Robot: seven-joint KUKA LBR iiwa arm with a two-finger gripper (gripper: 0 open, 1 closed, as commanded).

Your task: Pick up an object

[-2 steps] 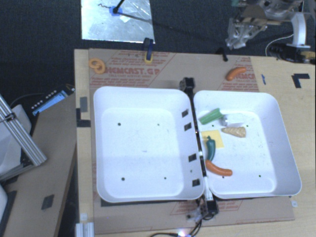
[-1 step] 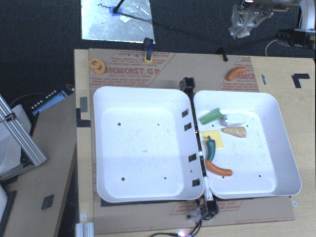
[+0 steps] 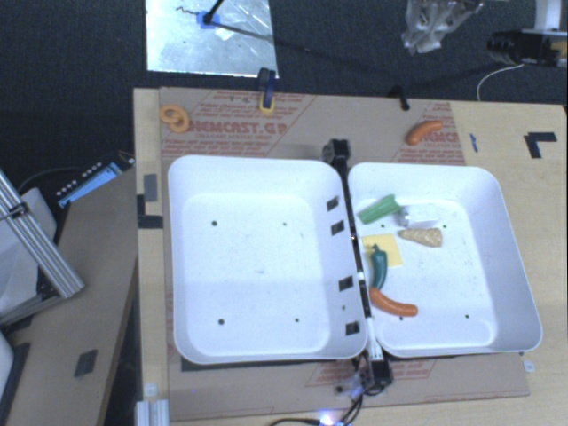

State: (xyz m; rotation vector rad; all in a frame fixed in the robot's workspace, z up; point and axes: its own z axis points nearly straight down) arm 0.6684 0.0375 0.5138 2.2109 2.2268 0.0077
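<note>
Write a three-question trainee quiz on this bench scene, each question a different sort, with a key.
1. True or false: the gripper hangs above the floor beyond the bench, not over a bin.
2. Which bin holds the orange sausage? A) left bin B) right bin
3. Fill in: the yellow square lies partly under the dark green ____.

Key: 1 true; 2 B; 3 pepper.
</note>
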